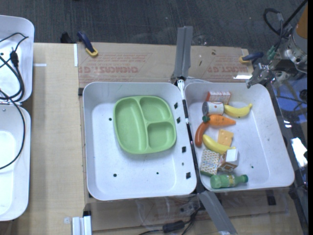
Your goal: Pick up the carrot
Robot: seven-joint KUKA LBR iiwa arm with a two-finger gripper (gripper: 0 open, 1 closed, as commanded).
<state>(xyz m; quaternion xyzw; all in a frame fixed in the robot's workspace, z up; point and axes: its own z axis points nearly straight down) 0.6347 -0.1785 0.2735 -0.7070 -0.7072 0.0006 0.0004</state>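
Cardboard-covered worktop (146, 62), two white bins; carrot not yet picked up.
The carrot (221, 121) lies in the right bin (274, 146) among toy food; the gripper (264, 75) hovers over the bin's far corner, jaws' state impossible to tell.

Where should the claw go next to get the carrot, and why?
Probably left and toward the camera, until it hangs over the carrot. The claw sits at the far right corner of the right bin, well away from it. The carrot lies among other toys, just below a banana, so it should line up before going down.
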